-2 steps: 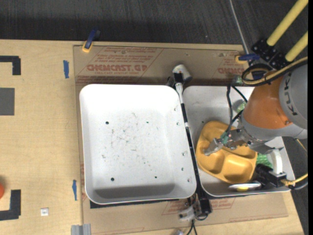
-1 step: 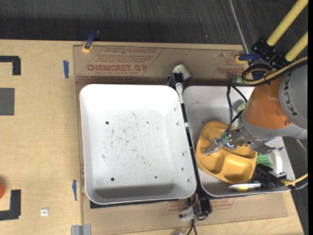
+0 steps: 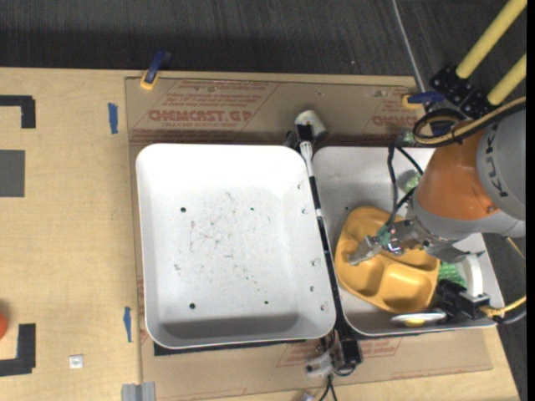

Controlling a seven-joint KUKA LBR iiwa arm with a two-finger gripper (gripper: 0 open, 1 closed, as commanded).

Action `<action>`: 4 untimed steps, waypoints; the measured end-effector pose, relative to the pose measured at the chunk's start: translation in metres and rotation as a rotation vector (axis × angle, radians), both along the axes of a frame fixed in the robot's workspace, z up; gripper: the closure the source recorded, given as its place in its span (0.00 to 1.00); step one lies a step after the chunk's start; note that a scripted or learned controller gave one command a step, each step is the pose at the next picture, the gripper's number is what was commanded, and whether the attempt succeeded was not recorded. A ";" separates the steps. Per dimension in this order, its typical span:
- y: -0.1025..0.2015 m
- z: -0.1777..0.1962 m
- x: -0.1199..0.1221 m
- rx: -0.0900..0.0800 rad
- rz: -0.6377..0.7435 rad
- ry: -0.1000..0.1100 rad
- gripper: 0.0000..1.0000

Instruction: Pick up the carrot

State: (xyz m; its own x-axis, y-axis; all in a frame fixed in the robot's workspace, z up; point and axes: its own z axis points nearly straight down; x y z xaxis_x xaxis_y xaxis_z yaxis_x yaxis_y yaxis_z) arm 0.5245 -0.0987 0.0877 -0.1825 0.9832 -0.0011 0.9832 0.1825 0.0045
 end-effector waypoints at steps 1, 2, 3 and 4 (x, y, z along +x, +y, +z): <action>0.000 0.000 0.000 0.000 0.000 0.000 0.00; 0.000 0.000 0.000 0.000 0.000 0.000 0.00; 0.000 0.000 0.000 0.000 0.000 0.000 0.00; -0.002 0.000 0.033 0.001 -0.204 0.001 0.00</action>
